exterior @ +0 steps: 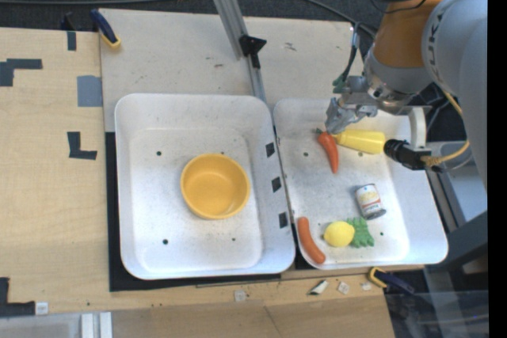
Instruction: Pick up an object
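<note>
**Inspector:** Working across from the left: the left bin [135,170] is holding one yellow bowl [214,185], sitting near its middle, well apart from the arm.

**Clerk:** And the right bin [420,245]?

**Inspector:** A sausage [310,241] is lying at its near left corner. Just beside it a lemon [338,234] is resting against a green leafy piece [363,234]. A small can [369,201] is lying behind them. Further back, a carrot [329,150] is lying with its top next to a yellow bottle [363,142] on its side.

**Clerk:** The gripper [341,119]?

**Inspector:** It is hanging low over the back of the right bin, right above the carrot's top and the bottle's left end. I cannot tell how the jaws are standing; nothing is showing between them.

**Clerk:** Which step, in your judgement?

**Inspector:** The approach, I would say; no object is being lifted. The next move is calling for a clean descent onto one item, since carrot and bottle are crowding each other there and a pinch could catch both or neither.
</note>
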Controlling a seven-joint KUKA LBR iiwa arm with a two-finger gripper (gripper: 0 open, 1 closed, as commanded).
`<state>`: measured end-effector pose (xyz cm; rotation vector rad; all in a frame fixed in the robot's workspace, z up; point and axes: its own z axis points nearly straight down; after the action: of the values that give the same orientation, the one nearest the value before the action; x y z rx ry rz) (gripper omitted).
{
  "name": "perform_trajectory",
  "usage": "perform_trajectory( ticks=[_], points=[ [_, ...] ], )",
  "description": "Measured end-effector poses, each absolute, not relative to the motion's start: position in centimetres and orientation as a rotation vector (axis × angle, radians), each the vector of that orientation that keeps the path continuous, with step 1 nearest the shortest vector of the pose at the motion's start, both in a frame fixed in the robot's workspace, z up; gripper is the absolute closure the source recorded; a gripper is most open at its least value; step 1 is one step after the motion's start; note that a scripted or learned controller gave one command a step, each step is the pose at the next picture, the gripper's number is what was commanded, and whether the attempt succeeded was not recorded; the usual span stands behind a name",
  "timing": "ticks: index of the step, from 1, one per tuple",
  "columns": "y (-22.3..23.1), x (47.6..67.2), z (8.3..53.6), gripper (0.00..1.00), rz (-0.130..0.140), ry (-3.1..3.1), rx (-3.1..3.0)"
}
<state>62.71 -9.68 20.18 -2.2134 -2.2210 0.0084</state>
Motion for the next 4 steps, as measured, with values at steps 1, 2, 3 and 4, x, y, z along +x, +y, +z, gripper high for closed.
perform_trajectory(
  ticks=[1,2,3,4],
  points=[
    [-9.7,62.7,20.2,0.0,0.008,-2.221,-2.214],
    [-10.2,63.2,14.5,0.0,0.018,-2.217,-2.211],
    [-10.1,63.1,8.8,0.0,0.012,-2.22,-2.215],
    [-9.9,63.0,9.6,1.0,0.018,-2.22,-2.207]
  ],
)
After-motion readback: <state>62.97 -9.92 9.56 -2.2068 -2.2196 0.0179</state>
